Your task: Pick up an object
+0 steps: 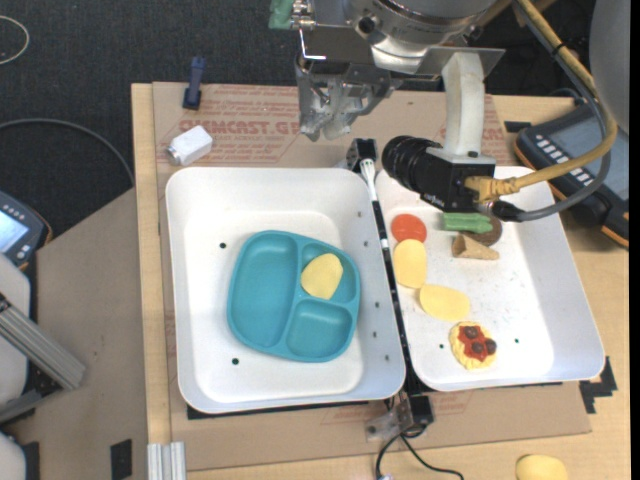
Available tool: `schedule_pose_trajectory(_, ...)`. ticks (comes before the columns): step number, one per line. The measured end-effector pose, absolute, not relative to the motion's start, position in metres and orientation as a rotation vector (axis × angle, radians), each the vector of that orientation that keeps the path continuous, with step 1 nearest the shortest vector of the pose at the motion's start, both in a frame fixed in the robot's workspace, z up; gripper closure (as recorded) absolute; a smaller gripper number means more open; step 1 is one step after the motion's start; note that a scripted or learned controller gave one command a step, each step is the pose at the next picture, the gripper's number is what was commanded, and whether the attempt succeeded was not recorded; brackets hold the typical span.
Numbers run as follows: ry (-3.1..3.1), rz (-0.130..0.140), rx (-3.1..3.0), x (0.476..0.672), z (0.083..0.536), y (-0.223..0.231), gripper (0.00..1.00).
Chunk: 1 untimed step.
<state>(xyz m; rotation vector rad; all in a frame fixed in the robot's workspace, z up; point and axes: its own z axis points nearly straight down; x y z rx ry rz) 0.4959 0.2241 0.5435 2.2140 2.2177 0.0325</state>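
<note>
Your bench (250,118) carries 2 white bins (200,218) on brown board, dark carpet beyond. Toy food (443,301) lies in the right bin. The claw (330,108) hangs above; I cannot tell its grip.

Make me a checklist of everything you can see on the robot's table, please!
Surface: two white bins side by side on a cardboard sheet.
Job's things: yellow piece in the teal tray, left bin; orange disc, two yellow pieces, pizza toy, green and brown bits, right bin.
Clutter: white block, blue clip.
Tool: above the bins' far edge, holding nothing.
Cables: yellow hose.
Surroundings: dark floor.
</note>
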Motion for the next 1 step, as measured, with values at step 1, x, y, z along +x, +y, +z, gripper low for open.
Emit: schedule_pose_trajectory(1,2.224,0.007,2.216,0.4952,0.5440,0.2256,1.00)
